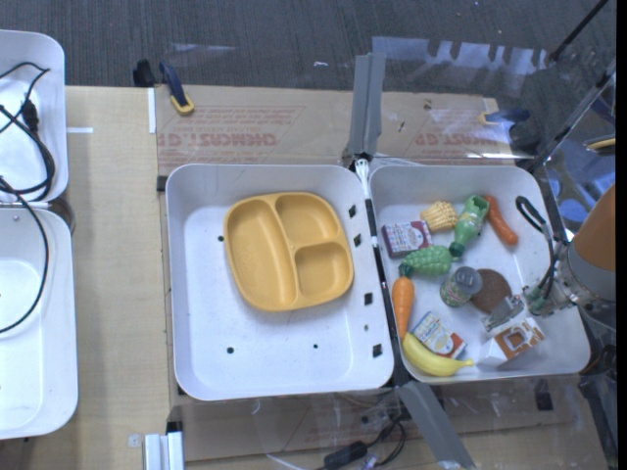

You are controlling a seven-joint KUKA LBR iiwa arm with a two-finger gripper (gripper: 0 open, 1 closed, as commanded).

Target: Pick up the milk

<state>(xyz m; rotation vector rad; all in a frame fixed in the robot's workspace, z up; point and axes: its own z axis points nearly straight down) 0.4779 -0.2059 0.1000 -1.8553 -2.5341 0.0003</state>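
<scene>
Right bin edges: the right bin shares its left wall with the left bin; a narrow seam runs between them.
Near wall: the banana lies along the right bin's front edge, and the milk sits just to its right, close to the front right corner.
Far wall: the corn, green bottle and a small carrot are lined up towards the back, with bare white floor behind them.
Open room: the right bin is crowded, with a strip of bare floor down its right side, where the arm comes in. The left bin has wide bare floor around the yellow plate, most of all along its front.
Middle clutter: a can and a brown piece lie just behind the claw; a long carrot lies by the left wall, with a small box beside it.
Milk: the milk is a small carton, white with orange-brown patches, lying tilted on the bin floor — its print is too small to read.
Claw: the claw is low over the floor, just behind the milk and very near it; contact cannot be made out.
Claw state: how far open it is cannot be told — the milk rests on the floor, not visibly held.
Table: the table is pale wood-coloured, with brown card under the bins.
</scene>
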